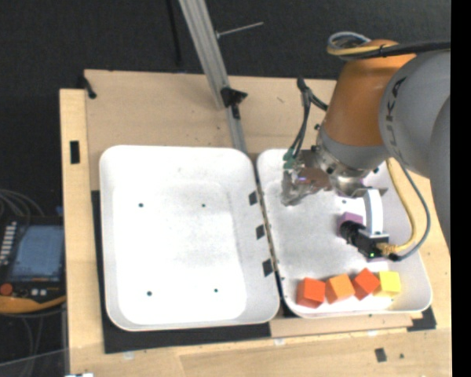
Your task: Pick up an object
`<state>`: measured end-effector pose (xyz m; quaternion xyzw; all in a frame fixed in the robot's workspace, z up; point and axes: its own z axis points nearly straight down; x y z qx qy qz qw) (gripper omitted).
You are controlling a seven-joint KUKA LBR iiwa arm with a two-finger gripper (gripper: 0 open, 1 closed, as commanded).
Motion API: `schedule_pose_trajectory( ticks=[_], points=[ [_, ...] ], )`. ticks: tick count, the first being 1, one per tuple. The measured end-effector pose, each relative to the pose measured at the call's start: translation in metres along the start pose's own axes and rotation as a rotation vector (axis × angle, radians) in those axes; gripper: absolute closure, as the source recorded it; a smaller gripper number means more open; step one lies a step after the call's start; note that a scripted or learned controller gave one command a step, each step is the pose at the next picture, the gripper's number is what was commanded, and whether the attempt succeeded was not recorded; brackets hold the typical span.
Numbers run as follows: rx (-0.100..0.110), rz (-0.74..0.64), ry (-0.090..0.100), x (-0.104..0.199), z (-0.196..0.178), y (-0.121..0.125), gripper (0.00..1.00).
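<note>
Hovering claw: you see the claw (298,185) low over the upper left part of the right bin (318,230), close to the divider between the two bins.
Step in hand: you are, as I judge it, in the approach; nothing is picked up yet, because all four blocks lie on the bin floor.
Claw state: you cannot tell if it is released or clenched; the wrist of the arm (377,100) covers it from above and the metal parts blur together.
Task's things: the orange-red block (311,291), the orange block (339,287), the red block (366,282) and the yellow block (390,281) stand in one row along the near edge of the right bin, each touching or just beside its neighbour.
Distance to them: the row is well apart from the claw, toward the near side of the bench (173,85).
Next move: you probably need to bring the claw toward the row and come down on an end block, because the neighbours leave little room.
Risk: a descent between two blocks can push them apart instead of gripping.
Hard to make out: a dark and purple part (352,226) beside the white bracket; you cannot say if it belongs to the arm or lies in the bin.
Left bin (173,234): only small dark dots show on its floor.
</note>
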<state>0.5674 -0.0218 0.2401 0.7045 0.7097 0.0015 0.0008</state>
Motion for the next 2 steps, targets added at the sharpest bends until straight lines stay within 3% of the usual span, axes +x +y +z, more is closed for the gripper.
schedule_pose_trajectory(
  ticks=[2],
  points=[
    [0.001, 0.0, 0.0, 0.097, 0.016, 0.045, 1.0]
  ],
)
